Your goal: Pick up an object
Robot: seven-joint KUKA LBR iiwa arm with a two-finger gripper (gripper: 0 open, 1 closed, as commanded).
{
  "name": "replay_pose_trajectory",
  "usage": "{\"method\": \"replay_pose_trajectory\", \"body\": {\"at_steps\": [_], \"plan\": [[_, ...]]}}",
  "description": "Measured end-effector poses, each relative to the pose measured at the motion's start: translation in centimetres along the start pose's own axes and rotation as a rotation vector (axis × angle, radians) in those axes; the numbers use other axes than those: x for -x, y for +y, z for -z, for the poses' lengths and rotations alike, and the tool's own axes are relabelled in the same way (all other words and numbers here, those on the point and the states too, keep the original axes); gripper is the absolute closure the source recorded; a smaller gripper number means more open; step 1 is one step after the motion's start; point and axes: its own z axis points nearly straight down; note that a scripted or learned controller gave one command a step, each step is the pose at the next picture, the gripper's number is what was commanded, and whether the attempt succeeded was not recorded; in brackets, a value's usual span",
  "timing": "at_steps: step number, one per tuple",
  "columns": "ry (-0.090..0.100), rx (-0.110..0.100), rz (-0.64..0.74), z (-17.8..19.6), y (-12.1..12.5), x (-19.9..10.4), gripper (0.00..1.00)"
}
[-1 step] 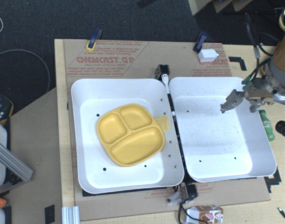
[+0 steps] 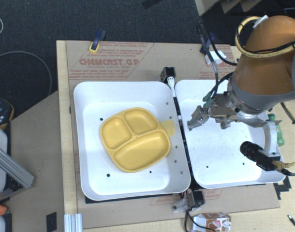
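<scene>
A yellow divided plate (image 2: 135, 138) with three compartments lies in the left bin (image 2: 84, 129), a little right of its middle. A small yellow piece (image 2: 169, 127) pokes out at the plate's right edge. My gripper (image 2: 198, 118) hangs over the left part of the right bin (image 2: 220, 173), near the wall between the two bins, and nothing is visibly held in it. The arm's grey and orange body (image 2: 266, 57) hides the far right part of that bin. A small green thing (image 2: 280, 135) peeks out at the right bin's right rim, partly hidden.
The bins sit on a cardboard sheet (image 2: 113, 59) with a yellow-tipped clamp (image 2: 95, 45) at its back edge. A black clip (image 2: 168, 74) sits at the top of the gap between the bins. A small wrapped item (image 2: 215, 222) lies in front of the bins.
</scene>
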Motion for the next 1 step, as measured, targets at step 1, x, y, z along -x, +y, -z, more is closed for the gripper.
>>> {"method": "replay_pose_trajectory", "body": {"at_steps": [1], "plan": [[-0.005, 0.004, -0.014, 1.03, 0.18, 0.81, 1.0]]}}
